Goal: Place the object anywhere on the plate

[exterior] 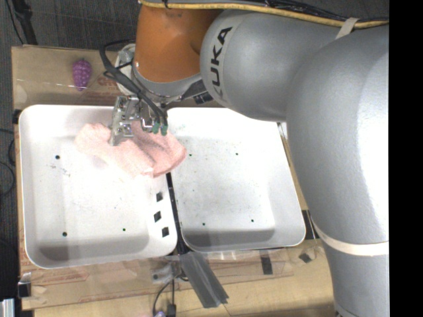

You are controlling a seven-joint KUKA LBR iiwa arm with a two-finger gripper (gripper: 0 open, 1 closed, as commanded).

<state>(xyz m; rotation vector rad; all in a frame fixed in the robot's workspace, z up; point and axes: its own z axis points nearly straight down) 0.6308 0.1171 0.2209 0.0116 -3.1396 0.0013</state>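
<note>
A pink plate (140, 154) lies in the back right part of the left bin (86, 203), with its right edge reaching the divide between the two bins. My gripper (137, 125) hangs low over the plate's back half, under the orange wrist band, and covers part of it. I make out no object on the visible part of the plate. A small purple object (81, 73), like a bunch of grapes, lies on the bench beyond the left bin's back left corner, far from the gripper.
The right bin (238, 190) sits beside the left one, and the big grey arm covers its back and right side. Dark cables loop around the wrist. A grey bracket (201, 279) sticks out at the bench's front edge.
</note>
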